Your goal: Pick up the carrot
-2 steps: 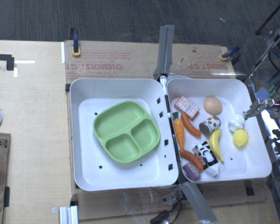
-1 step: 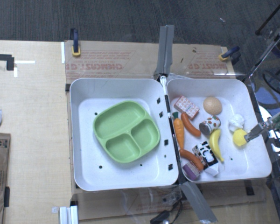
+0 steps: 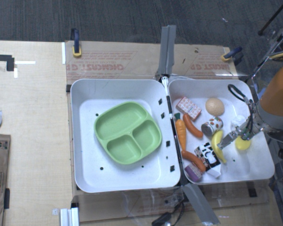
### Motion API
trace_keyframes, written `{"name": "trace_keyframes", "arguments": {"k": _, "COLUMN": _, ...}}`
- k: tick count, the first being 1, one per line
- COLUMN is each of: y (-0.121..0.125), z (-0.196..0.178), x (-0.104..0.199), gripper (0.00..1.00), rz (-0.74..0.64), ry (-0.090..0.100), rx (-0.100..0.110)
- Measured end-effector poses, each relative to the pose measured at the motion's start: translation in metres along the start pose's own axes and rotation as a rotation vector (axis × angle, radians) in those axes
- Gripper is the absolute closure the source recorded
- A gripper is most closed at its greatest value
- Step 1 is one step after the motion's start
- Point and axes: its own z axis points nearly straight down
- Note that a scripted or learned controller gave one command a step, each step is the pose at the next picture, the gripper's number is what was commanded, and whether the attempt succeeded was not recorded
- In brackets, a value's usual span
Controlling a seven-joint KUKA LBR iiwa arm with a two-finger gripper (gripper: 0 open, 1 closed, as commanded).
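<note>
Arm enters from the view's right edge, orange band visible at upper right, wrist angled down and to the left. Gripper sits low, fingers pointing left. Finger gap too small and blurred to read. Nothing seen between the fingers.

A green plate with three parts sits in the left bin. At 3 o'clock from it, the right bin holds a banana and an egg.
</note>
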Motion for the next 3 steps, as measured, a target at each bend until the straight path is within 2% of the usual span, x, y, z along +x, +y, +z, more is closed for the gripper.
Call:
{"name": "trace_keyframes", "arguments": {"k": 1, "y": 0.089, "z": 0.026, "x": -0.009, "gripper": 0.0, "rz": -0.181, "ry": -0.003, "rx": -0.002}}
{"name": "trace_keyframes", "arguments": {"k": 2, "y": 0.149, "z": 0.027, "x": 0.002, "gripper": 0.0, "rz": -0.059, "ry": -0.002, "rx": -0.001}}
{"name": "trace_keyframes", "arguments": {"k": 3, "y": 0.149, "z": 0.017, "x": 0.002, "gripper": 1.0, "rz": -0.061, "ry": -0.004, "rx": -0.001}}
